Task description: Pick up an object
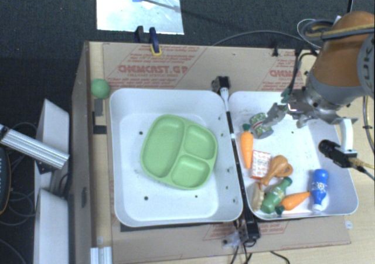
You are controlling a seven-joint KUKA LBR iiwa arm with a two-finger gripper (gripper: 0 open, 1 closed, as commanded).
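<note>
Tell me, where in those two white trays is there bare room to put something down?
The left bin has bare floor all around the green plate. In the right bin, bare floor lies between the claw and the blue bottle. Its near-left corner, by the carrot, is crowded.

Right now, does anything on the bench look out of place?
A green ball sits outside both bins, on the bench by the left bin's far-left corner. The other toys lie in the right bin.

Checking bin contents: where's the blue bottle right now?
In the camera view, the blue bottle stands near the right bin's front right corner, just right of a small orange carrot.
</note>
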